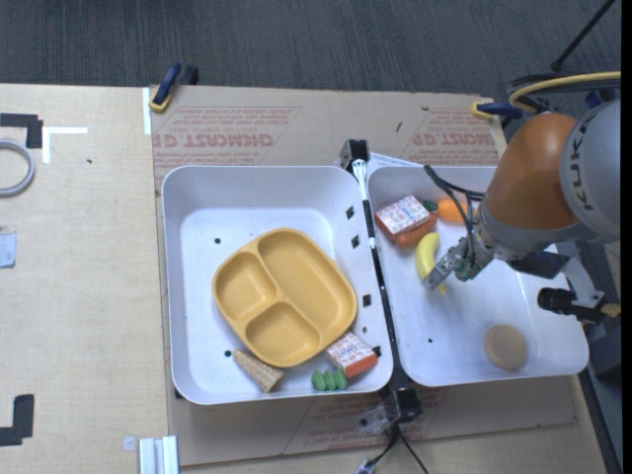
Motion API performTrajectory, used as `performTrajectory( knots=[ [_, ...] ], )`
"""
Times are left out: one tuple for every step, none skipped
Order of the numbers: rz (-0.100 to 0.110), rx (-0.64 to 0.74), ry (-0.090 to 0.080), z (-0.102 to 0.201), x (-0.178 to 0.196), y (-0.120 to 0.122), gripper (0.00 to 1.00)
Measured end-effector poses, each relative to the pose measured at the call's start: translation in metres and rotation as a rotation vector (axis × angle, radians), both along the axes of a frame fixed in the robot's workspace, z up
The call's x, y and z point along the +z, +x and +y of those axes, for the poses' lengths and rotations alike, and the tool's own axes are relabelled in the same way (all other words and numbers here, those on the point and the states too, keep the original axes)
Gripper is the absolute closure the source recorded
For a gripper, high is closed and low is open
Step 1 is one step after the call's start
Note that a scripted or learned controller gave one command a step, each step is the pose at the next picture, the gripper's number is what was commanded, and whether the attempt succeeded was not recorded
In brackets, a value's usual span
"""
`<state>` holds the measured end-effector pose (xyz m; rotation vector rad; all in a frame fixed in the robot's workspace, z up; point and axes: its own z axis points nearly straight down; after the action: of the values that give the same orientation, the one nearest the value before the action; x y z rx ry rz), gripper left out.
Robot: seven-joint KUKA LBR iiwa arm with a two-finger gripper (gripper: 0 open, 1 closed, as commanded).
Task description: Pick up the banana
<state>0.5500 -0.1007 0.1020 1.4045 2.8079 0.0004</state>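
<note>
A dark carpet runs behind a pale wooden table (79,294), where a cardboard sheet (257,131) carries two white bins side by side. The left bin (188,265) holds a yellow divided plate (284,296), with a cracker (258,369), a green item (330,379) and a small red-and-white box (353,355) along its 6 o'clock edge. In the right bin (553,358), the banana (427,255) lies toward 10 o'clock, just below a red-and-white carton (405,217) and near an orange (450,209); a tan round object (506,347) sits at 5 o'clock. The gripper (446,270) is at the banana's lower end, touching or nearly so, though how wide it stands and whether it has any hold on the fruit cannot be told from this angle. To do this well, the gripper should likely straddle the banana across its narrow width near the middle, keep clear of the carton, close firmly, then lift straight up so the curved fruit does not roll out.
</note>
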Motion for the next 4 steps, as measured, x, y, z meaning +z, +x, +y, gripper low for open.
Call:
performTrajectory(
  knots=[
    [0.001, -0.172, 0.000, 0.001, -0.010, 0.008, 1.00],
    [0.001, -0.365, 0.000, 0.067, 0.090, 0.050, 1.00],
    [0.002, -0.365, 0.000, 0.067, 0.090, 0.050, 0.00],
    [0.001, -0.244, 0.000, 0.040, 0.090, -0.010, 0.00]
  ],
)
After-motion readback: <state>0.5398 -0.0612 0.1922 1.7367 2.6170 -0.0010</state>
